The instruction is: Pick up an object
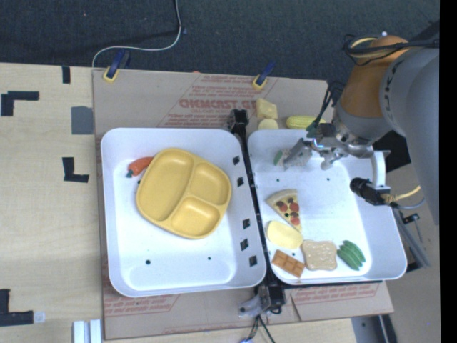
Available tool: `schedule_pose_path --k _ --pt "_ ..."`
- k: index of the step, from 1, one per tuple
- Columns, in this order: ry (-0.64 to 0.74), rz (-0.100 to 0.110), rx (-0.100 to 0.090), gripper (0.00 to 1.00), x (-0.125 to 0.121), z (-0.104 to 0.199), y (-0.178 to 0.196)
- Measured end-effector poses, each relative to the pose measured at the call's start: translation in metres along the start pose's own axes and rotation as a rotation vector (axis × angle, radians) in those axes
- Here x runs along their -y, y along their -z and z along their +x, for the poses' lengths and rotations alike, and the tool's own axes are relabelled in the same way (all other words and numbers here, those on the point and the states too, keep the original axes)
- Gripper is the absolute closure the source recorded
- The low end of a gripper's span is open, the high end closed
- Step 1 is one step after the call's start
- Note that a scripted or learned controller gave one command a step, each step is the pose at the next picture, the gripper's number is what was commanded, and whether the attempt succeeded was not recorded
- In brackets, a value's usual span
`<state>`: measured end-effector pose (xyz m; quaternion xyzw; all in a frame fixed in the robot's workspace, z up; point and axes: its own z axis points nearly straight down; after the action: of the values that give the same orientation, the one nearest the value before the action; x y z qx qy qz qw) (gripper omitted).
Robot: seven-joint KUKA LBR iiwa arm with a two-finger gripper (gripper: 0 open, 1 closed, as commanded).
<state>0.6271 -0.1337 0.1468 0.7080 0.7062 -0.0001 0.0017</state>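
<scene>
1. The robot's hand [311, 153] hangs over the top end of the right bin [378, 224]. The grey arm with its orange band reaches in from the right.

2. I cannot tell how far open the hand is. Nothing shows in its grip, so the pick is not done yet. I think the robot is at the start, getting ready to go down for something.

3. The toys to pick lie at the lower end of that right bin. There is a pizza slice [286, 206], a yellow cheese piece [283, 234], a waffle [288, 263], a slice of toast [319, 255] and a green veggie [350, 253].

4. The pizza slice is the nearest toy to the hand, but they are apart.

5. The left bin [128, 263] holds a yellow plate [183, 192] with three parts and a small orange carrot [140, 165] just beside it.

6. Next, I think the hand must move down the bin, stop right above one toy, drop low, and close on it.

7. The toast, waffle and cheese sit close together, so the hand could bump the wrong one.
</scene>
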Motion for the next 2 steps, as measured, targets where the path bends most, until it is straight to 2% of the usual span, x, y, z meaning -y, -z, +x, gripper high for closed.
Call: schedule_pose_path --k 1,2 --pt "0.003 0.002 -0.001 0.00 0.0571 0.0319 -0.0634" --pt "0.003 -0.002 0.000 0.00 0.0649 0.0323 -0.0607"
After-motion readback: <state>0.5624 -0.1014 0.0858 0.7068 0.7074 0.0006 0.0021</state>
